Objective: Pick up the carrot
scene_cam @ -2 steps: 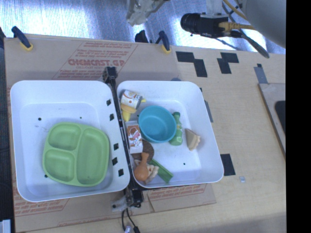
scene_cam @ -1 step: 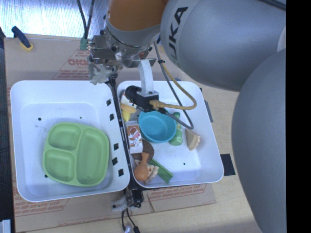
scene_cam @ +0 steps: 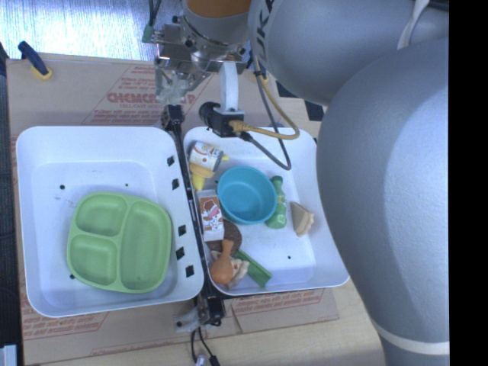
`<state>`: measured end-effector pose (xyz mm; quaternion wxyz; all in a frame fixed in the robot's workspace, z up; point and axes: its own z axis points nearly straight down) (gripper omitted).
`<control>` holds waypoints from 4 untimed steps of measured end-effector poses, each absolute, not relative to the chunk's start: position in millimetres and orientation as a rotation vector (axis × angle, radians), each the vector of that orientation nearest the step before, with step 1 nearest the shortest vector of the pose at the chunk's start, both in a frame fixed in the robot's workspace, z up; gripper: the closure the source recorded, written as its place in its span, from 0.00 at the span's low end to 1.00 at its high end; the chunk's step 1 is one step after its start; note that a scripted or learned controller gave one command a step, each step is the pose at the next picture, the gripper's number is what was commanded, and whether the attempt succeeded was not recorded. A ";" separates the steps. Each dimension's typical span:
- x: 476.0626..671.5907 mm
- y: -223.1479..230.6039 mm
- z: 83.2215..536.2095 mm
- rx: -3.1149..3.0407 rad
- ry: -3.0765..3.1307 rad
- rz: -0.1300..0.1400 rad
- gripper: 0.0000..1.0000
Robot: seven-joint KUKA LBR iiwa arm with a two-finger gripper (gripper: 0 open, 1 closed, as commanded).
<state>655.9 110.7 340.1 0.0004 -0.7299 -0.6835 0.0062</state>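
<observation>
None of the pick is done: the carrot is left lying at the right bin's near edge, while the gripper, its opening impossible to tell, is held above the far rim.

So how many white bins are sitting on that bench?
2. The left shallow white plastic bin holds a green divided plate; the right white bin beside it holds a blue bowl and food items.
</observation>
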 end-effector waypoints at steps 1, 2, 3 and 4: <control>591.0 166.5 283.6 -2.625 -1.717 0.023 1.00; 579.6 89.8 186.4 -2.543 -1.839 0.036 1.00; 554.6 61.0 189.7 -3.024 -0.828 0.029 1.00; 554.5 61.4 189.7 -3.024 -0.830 0.029 0.00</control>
